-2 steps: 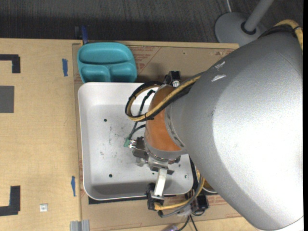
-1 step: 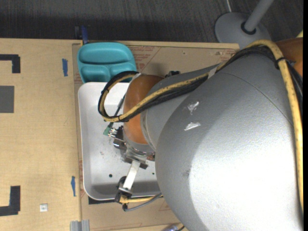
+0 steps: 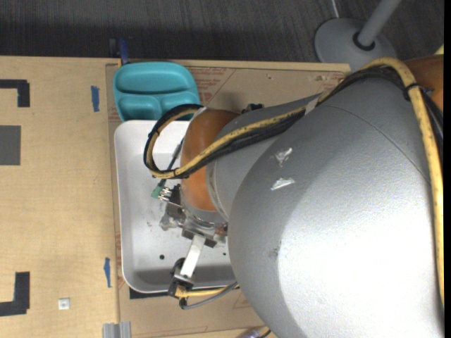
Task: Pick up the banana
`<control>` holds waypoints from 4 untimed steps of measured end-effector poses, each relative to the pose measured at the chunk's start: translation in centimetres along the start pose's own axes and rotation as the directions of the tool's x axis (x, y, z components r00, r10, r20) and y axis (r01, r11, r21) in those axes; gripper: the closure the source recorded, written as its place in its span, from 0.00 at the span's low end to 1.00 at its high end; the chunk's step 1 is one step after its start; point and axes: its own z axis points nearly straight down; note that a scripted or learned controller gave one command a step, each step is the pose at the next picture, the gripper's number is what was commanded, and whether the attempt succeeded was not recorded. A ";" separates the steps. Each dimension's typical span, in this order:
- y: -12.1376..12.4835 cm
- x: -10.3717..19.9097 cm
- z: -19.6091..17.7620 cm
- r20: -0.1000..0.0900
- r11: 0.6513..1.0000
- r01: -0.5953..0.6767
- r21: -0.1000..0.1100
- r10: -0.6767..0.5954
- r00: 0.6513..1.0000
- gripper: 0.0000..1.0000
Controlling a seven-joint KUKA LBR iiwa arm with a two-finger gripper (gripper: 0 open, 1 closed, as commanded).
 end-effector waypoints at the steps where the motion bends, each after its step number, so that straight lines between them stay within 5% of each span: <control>1: 0.0 0.0 -4.2 0.000 0.928 0.374 -0.003 -0.374 0.928 0.00; 2: 0.1 0.1 4.6 -0.002 0.848 0.530 -0.005 -0.530 0.848 0.00; 3: 4.5 1.3 -0.7 0.000 0.991 0.133 -0.002 -0.133 0.991 0.00; 4: 1.8 0.9 4.6 -0.004 1.000 0.010 -0.004 -0.010 1.000 0.00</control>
